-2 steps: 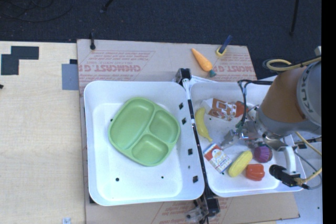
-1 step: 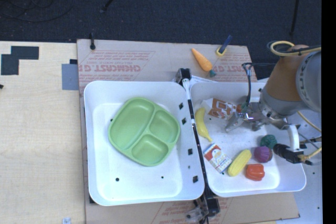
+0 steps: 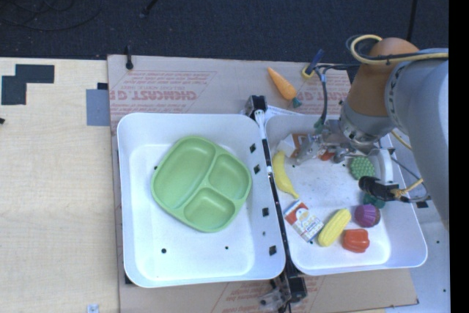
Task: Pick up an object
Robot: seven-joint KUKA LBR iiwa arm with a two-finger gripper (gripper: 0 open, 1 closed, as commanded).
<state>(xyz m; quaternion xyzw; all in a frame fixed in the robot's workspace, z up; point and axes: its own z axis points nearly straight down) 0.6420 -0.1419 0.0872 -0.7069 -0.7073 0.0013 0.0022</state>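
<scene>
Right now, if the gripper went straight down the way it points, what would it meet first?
Probably the bare white floor of the right bin, just right of the banana. The gripper hangs above that spot; depth is hard to judge.

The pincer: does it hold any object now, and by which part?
It cannot be told: the pincer sits low in the right bin, and its tips look blurred.

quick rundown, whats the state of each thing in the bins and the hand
green divided plate: flat in the left bin, compartments bare
banana: lying by the right bin's left wall
corn: lying on its side
small carton: lying flat beside the corn
purple vegetable: resting on the bin floor
red pepper: resting by the corn
carrot: outside the bins
hand: low over the right bin
</scene>
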